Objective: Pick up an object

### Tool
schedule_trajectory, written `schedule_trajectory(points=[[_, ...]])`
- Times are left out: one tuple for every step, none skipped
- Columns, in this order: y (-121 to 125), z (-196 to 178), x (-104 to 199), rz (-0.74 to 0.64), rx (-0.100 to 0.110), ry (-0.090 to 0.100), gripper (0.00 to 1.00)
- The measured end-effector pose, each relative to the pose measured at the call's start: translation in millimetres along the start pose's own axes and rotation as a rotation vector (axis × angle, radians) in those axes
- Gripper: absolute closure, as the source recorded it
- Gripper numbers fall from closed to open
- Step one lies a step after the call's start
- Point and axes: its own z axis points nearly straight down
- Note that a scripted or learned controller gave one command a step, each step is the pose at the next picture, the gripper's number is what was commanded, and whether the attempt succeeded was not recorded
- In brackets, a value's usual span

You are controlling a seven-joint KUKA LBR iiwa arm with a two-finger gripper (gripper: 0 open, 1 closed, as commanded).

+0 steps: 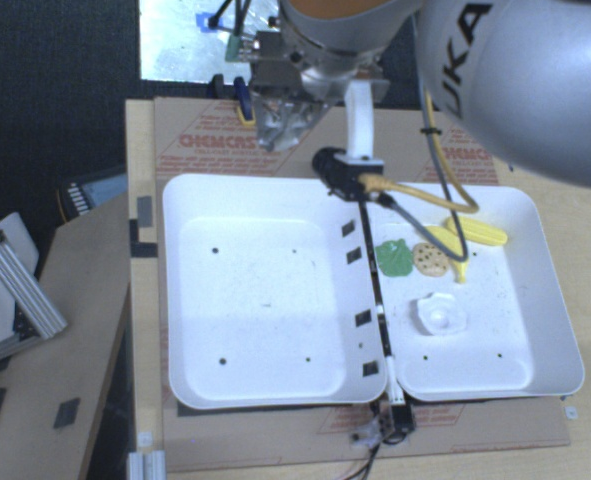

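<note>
The right white bin (535, 298) holds several small items near its back left: a green leaf-shaped piece (395, 258), a round speckled cookie (431, 260), a yellow corn-like piece (472, 232) and, nearer the front, a white lumpy piece (440, 315). My gripper (283, 128) hangs high over the cardboard just behind the back edge of the left bin (255, 298), well away from all these items. Nothing shows held under it.
A black connector (340, 175) with a yellow cable (445, 183) hangs over the back of the seam between the bins. Black clips (363, 318) run along that seam. An aluminium rail (15, 278) stands at the left. The large arm body covers the upper right.
</note>
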Motion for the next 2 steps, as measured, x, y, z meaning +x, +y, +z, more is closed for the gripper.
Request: schedule_trajectory(points=[[2, -16, 0, -0.004, -0.009, 0.003, 1.00], [2, -27, 0, -0.007, -0.011, 0.003, 1.00]])
